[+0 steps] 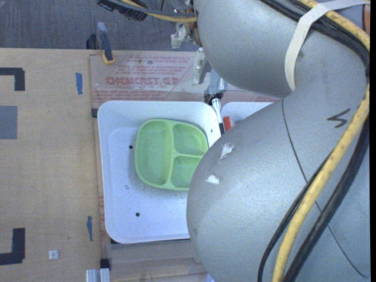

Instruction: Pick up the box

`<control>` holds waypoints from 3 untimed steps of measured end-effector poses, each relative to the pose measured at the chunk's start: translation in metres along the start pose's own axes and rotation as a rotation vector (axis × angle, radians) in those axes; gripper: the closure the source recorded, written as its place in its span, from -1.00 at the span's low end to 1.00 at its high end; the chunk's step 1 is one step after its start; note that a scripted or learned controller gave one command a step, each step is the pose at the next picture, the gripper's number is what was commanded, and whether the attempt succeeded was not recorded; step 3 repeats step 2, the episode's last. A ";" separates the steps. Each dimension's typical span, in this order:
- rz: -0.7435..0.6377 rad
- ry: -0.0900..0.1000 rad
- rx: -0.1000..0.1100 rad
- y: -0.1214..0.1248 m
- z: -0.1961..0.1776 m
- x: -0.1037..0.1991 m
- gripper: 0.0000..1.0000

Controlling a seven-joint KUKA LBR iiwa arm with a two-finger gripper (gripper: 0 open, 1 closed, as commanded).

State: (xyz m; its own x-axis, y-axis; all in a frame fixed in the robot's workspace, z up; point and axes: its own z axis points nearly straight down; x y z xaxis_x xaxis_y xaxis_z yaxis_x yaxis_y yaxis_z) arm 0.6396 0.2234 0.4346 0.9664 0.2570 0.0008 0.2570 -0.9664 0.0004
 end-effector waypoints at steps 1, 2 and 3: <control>0.003 0.002 0.000 0.001 -0.010 0.000 1.00; 0.002 0.001 0.000 0.001 -0.010 0.000 -1.00; 0.002 0.001 0.000 0.001 -0.010 0.000 -1.00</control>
